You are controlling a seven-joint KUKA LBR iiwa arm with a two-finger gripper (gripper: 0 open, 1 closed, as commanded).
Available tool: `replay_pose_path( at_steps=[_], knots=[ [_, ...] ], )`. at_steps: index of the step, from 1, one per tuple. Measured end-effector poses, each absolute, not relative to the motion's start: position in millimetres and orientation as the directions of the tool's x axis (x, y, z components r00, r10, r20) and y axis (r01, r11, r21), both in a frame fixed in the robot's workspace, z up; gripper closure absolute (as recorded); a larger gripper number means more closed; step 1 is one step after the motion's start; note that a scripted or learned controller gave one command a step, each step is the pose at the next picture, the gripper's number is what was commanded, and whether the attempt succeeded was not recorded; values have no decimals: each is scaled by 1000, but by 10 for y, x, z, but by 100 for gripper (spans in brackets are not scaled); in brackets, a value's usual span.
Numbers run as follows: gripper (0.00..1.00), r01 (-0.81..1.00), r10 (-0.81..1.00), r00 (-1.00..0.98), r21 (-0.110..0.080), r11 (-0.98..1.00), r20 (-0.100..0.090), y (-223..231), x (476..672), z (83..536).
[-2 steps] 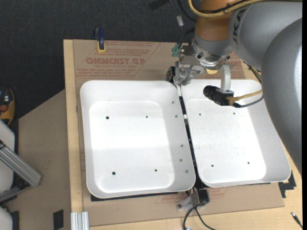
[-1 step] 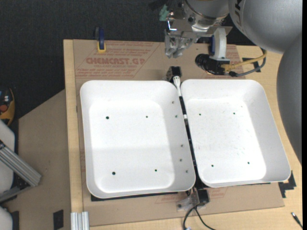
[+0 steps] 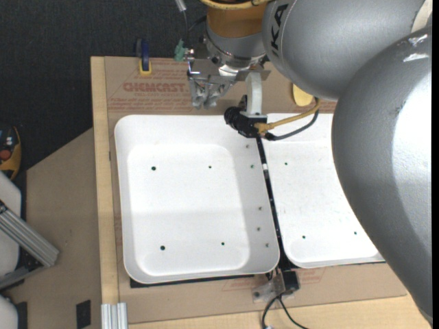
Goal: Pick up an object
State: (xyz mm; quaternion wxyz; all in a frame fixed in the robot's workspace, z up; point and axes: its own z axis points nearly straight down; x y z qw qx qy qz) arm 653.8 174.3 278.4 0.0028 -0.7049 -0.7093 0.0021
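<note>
My gripper (image 3: 207, 99) hangs over the brown board just beyond the far rim of the left bin (image 3: 130, 204), near that bin's far right corner. It is small and grey under the orange band (image 3: 236, 5), and nothing shows below it. A pale yellow object (image 3: 302, 96) peeks out from behind the arm at the far edge of the right bin (image 3: 322, 204); most of it is hidden. The large grey arm covers the right bin's right side.
A black fitting with a cable (image 3: 241, 120) sits on the seam between the bins, close to my gripper. A blue and yellow clamp (image 3: 144, 57) stands at the board's far edge. Metal rails (image 3: 27, 242) lie at the left.
</note>
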Motion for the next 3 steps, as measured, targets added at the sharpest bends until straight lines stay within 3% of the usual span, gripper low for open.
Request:
replay_pose_path(
  at_steps=[1,2,3],
  knots=[
    [100,1000,1000,4,9,-4,-1,1191,6677,3344],
    [100,1000,1000,-5,-5,5,0,1913,6654,2548],
    [100,1000,1000,1,6,-1,1,1644,6669,3073]
  ],
)
